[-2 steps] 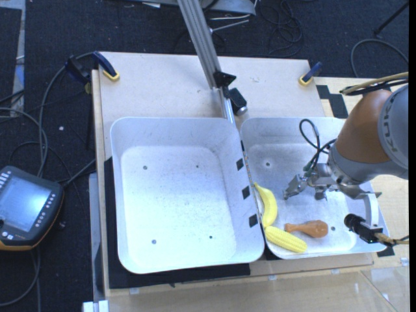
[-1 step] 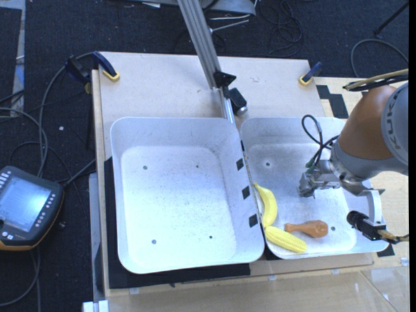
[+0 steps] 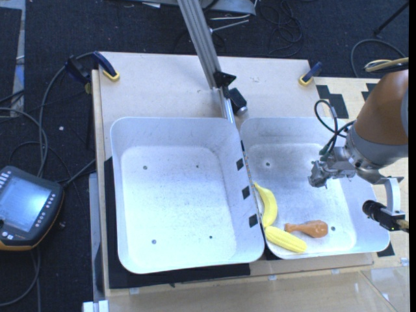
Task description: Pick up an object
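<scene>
Wooden bench (image 3: 169, 86); dark carpet (image 3: 52, 18)

1. A pale wooden bench top (image 3: 169, 83) carries yellow clamps at its far corners (image 3: 110, 75) and (image 3: 305, 78).
2. A slanted silver aluminium rail (image 3: 201, 34) crosses the bench from the far side.
3. A grey handheld control pendant with a screen (image 3: 26, 207) lies on the dark floor, left of the bench.
4. Black cables (image 3: 39, 119) trail beside it.
</scene>
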You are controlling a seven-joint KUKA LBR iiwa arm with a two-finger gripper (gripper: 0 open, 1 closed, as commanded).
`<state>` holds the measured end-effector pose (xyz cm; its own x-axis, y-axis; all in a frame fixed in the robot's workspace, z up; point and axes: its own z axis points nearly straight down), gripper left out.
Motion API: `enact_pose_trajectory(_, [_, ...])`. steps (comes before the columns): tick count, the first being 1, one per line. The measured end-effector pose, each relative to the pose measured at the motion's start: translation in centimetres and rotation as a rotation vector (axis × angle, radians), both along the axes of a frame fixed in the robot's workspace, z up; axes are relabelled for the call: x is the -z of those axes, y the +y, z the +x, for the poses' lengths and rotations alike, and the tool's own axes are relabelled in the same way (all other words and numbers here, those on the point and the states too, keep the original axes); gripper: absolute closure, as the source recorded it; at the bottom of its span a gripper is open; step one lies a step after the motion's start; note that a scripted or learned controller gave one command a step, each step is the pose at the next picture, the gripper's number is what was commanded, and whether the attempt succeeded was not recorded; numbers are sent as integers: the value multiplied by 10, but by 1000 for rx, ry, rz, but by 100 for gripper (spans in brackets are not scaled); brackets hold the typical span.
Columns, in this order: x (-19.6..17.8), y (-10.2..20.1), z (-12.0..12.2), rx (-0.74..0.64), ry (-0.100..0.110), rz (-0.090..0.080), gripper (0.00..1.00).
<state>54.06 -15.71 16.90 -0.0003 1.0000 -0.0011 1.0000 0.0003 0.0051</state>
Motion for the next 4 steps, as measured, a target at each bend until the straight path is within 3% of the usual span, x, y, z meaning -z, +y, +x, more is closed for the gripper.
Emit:
enact_pose_trajectory(2, [-114, -3, 0, 0, 1, 0, 100])
enact_pose_trajectory(4, [-97, 101, 18, -4, 5, 2, 100])
